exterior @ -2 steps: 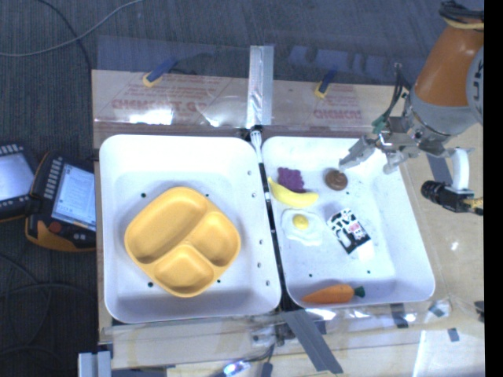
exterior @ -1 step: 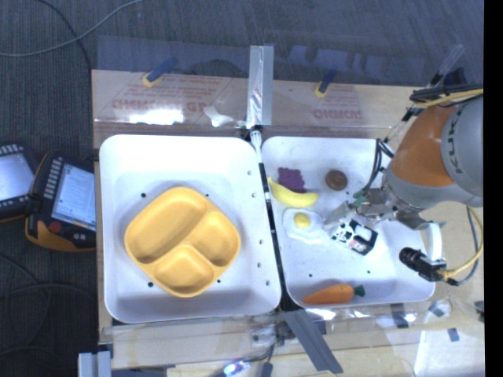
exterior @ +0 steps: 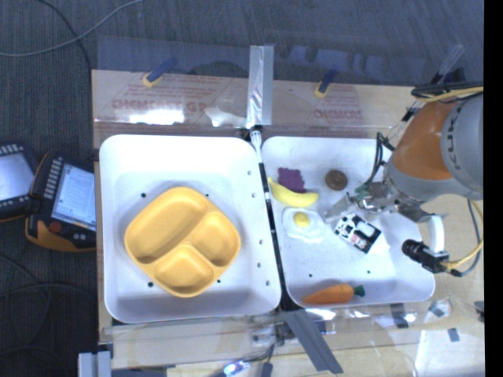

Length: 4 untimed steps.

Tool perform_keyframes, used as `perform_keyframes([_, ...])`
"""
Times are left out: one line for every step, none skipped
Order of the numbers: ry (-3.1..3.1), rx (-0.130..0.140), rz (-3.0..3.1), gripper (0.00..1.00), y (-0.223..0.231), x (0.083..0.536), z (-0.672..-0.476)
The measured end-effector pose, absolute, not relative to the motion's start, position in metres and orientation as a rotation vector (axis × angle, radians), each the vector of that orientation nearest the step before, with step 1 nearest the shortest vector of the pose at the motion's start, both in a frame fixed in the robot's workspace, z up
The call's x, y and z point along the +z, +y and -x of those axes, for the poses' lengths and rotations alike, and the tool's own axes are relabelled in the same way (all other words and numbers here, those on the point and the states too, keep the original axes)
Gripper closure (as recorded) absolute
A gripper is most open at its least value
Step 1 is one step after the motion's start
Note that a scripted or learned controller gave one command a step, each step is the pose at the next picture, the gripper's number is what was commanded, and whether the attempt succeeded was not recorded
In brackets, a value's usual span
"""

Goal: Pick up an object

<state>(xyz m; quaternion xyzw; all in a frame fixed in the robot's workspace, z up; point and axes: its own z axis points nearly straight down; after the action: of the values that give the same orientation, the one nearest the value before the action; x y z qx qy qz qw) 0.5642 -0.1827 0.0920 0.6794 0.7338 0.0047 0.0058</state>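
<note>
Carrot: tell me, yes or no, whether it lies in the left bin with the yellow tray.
No, the carrot lies in the right bin, near its front wall; the yellow tray sits in the left bin.

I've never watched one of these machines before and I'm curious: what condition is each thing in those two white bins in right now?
Yellow three-compartment plastic tray: flat in the left white bin, nothing in it.
Yellow toy banana: lying in the right white bin.
Purple toy grapes: beside the banana.
Toy fried egg: lying flat.
Orange toy carrot: on its side, near the front wall.
Brown round piece: resting loose.
Gripper: low over the right bin.
</note>
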Motion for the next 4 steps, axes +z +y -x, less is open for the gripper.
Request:
perform_keyframes([2.298,0.017,-2.125,1.0,-0.182,0.101,-0.565])
perform_keyframes([2.298,0.017,-2.125,0.0,-0.182,0.101,-0.565])
perform_keyframes([2.259,0.03,-2.169,0.0,-0.208,0.094,-0.502])
perform_keyframes([2.251,0.022,-2.171,1.0,-0.211,0.101,-0.502])
